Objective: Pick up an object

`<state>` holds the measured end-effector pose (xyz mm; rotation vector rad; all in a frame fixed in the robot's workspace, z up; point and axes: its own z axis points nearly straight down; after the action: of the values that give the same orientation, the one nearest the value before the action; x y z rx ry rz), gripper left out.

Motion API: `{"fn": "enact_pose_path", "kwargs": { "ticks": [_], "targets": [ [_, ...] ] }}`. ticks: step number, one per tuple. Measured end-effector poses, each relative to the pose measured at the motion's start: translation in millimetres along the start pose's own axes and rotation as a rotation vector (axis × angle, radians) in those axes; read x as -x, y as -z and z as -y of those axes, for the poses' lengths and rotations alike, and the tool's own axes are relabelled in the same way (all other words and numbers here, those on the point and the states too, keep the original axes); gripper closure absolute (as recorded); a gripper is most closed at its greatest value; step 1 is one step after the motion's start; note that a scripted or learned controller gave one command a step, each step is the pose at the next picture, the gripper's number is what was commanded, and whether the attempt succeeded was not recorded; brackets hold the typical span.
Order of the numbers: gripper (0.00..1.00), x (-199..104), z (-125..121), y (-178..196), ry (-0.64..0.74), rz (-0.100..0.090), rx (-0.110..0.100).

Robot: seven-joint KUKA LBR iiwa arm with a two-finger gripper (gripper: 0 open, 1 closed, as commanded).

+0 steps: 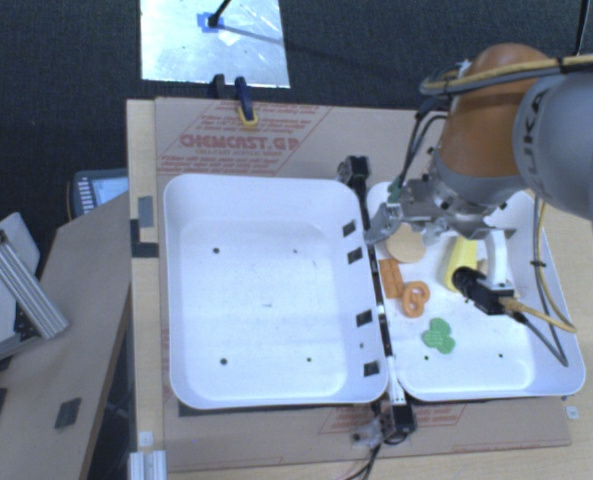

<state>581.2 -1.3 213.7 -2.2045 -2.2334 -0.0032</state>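
Note:
Several small objects lie in the right bin (501, 368): a tan round disc (407, 247), a yellow block (461, 256), an orange looped piece (409, 296) and a green lumpy piece (437, 336). My gripper (394, 218) hangs low over the bin's far left part, just above and left of the tan disc. The wrist and its orange band (491, 108) hide the bin's back right area. I see nothing held in the gripper.
The left bin (266, 298) shows bare white floor. A row of black clips (361, 258) runs along the divider between the bins. A black cable connector (476, 290) trails from the arm across the right bin. Cardboard (246, 133) lies under both bins.

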Motion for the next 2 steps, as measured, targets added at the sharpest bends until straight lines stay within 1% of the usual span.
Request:
{"fn": "enact_pose_path", "kwargs": {
  "ticks": [1,2],
  "targets": [
    [0.00,59.5,92.8,65.4,-0.019,0.004,0.003],
    [1.00,55.8,87.9,73.1,-0.008,0.004,0.005]
  ]
}}
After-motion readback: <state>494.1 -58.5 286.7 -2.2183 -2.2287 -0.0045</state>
